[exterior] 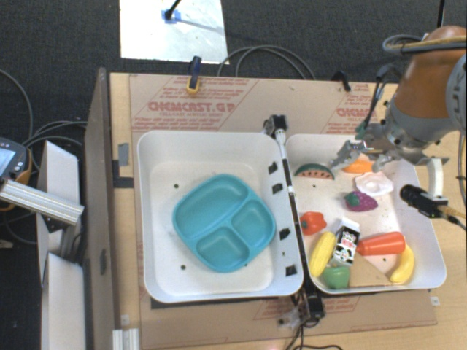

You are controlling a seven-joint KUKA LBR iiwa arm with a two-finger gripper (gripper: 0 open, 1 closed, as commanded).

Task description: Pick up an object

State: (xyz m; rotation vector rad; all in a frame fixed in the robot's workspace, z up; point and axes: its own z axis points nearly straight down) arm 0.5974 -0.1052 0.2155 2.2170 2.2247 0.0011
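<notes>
My gripper (361, 159) hangs over the far part of the right bin (436, 268), open, with its fingers on either side of a small orange toy piece (359, 167). Nothing is held between them. A watermelon slice (315, 171) lies just left of it, a white piece (376, 184) and purple grapes (361, 200) just in front. Nearer the front lie a red pepper (313, 222), a yellow corn cob (322, 252), a black-and-white carton (346, 245), an orange carrot (381, 243), a banana (403, 265) and a green piece (336, 276).
The left bin (157, 195) bears a teal divided plate (223, 222). A ridge with black clips (286, 195) parts the two bins. Cables run behind the bench, and a grey rail (40, 201) stands at the far left.
</notes>
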